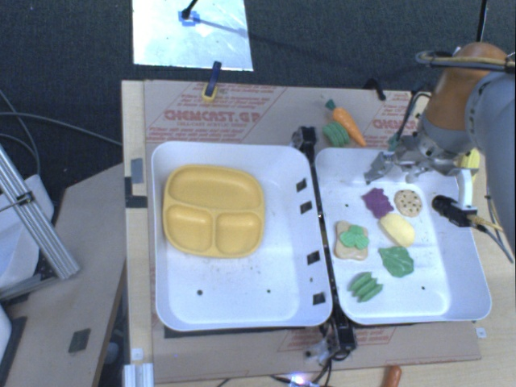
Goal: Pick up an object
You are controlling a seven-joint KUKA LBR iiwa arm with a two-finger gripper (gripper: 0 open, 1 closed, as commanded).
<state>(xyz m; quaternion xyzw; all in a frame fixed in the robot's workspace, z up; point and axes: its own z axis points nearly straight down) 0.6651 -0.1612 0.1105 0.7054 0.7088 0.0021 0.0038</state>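
My gripper (393, 170) hovers over the far part of the right bin (459, 297), open with nothing between its fingers. Just in front of it lie a purple toy food piece (376, 201) and a chocolate-chip cookie (409, 203). Nearer the front are a yellow lemon-like piece (397, 230), a slice of toast with green topping (352, 241), a green leaf (396, 261) and a green pea pod (364, 285). All of them rest on the bin floor, apart from the gripper.
The left bin (242, 297) holds a yellow divided plate (214, 210). A toy carrot (345, 124) with a green piece lies on the cardboard behind the right bin. A blue and yellow tool (212, 81) lies at the far edge of the cardboard.
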